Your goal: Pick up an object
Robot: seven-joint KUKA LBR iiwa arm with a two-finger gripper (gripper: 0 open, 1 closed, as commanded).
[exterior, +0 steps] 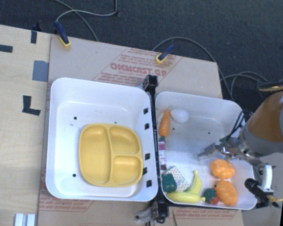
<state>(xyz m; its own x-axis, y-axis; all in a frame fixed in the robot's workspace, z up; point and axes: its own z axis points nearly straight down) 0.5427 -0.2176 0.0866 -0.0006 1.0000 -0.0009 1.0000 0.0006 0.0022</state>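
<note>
The right bin [204,105] holds several toy foods. An orange carrot [165,122] and a white egg [180,115] lie at its far left. A yellow banana [189,192], a green piece [168,182] and a checkered packet [177,173] sit along its near wall. Two orange fruits lie to the right, one [222,169] above the other [226,192]. My gripper [210,151] hangs low over the bin's middle right, just up and left of the upper orange fruit, and I see nothing in it.
The left bin [65,100] bears a yellow divided plate [110,154]. A black divider with clips [152,132] runs between the bins. The arm's orange-banded body [269,121] stands over the right bin's right wall. Cables trail behind the bench.
</note>
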